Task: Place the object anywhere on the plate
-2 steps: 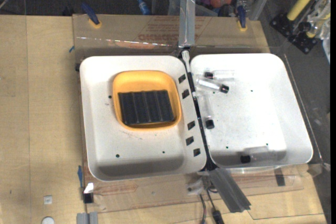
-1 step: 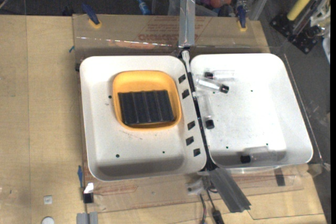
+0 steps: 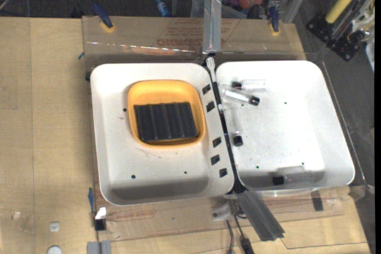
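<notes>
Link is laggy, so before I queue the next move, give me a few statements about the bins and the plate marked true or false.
1. The yellow plate sits in the left bin. True.
2. A dark ribbed block lies on the plate. True.
3. The plate is in the right bin. False: it is in the left bin.
4. Small clear, dark-tipped pieces lie in the right bin close to the divider. True.
5. The dark ribbed block lies on the bench outside both bins. False: it is inside the left bin, on the plate.
6. The two bins stand far apart. False: they sit side by side, meeting at the divider.
</notes>
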